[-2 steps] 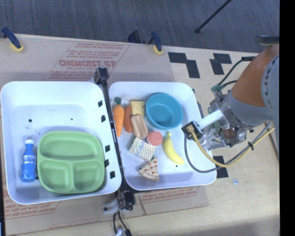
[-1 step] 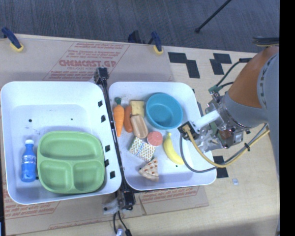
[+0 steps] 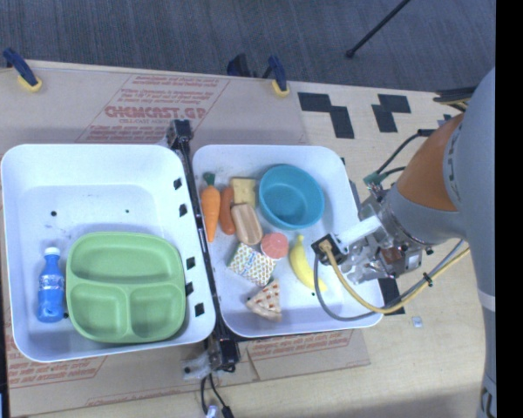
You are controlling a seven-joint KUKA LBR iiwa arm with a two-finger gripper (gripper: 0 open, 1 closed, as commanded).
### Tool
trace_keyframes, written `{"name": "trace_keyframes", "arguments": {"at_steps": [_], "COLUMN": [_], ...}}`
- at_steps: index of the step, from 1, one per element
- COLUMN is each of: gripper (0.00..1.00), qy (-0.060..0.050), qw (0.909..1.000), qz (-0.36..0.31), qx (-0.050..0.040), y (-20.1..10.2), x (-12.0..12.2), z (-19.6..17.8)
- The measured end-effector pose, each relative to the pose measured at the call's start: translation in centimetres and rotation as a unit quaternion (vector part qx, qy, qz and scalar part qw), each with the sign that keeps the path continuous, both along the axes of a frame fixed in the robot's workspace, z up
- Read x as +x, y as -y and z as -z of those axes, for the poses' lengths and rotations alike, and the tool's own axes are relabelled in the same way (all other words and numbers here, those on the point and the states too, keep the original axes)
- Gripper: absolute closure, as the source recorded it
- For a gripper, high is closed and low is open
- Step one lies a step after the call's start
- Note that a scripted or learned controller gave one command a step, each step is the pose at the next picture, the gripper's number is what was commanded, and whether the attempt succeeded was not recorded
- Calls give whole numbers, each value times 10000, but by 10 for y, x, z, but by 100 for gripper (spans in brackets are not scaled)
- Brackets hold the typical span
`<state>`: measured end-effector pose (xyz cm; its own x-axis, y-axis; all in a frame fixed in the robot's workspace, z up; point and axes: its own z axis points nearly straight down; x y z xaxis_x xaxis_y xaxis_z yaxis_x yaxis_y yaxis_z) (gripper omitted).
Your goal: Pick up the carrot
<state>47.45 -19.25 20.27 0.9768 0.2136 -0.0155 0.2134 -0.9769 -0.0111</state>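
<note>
The carrot (image 3: 210,211) is orange with a green top and lies along the left wall of the right bin (image 3: 331,159), pointing toward the front. My gripper (image 3: 359,266) hangs over the right edge of that bin, well to the right of the carrot, with a yellow cable looping below it. Nothing shows between its fingers.
Beside the carrot lie a sausage (image 3: 227,210), a bread piece (image 3: 246,223), a blue bowl (image 3: 290,196), a banana (image 3: 302,264), a pizza slice (image 3: 266,300) and a patterned block (image 3: 252,264). The left bin (image 3: 87,168) holds a green divided tray (image 3: 127,286) and a blue bottle (image 3: 50,284).
</note>
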Motion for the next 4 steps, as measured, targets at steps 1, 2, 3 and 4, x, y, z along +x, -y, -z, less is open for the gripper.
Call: {"name": "trace_keyframes", "arguments": {"at_steps": [1, 2, 3, 4], "gripper": [100, 100, 100, 100], "qy": [17, 35, -7, 33], "qw": [10000, 9986, 9982, 9922], "qz": [-31, -532, -601, -1244], "qx": [5, 17, 48, 27], "y": [-32, -23, -24, -96], "x": [1, 1, 1, 1], "z": [17, 112, 103, 112]}}
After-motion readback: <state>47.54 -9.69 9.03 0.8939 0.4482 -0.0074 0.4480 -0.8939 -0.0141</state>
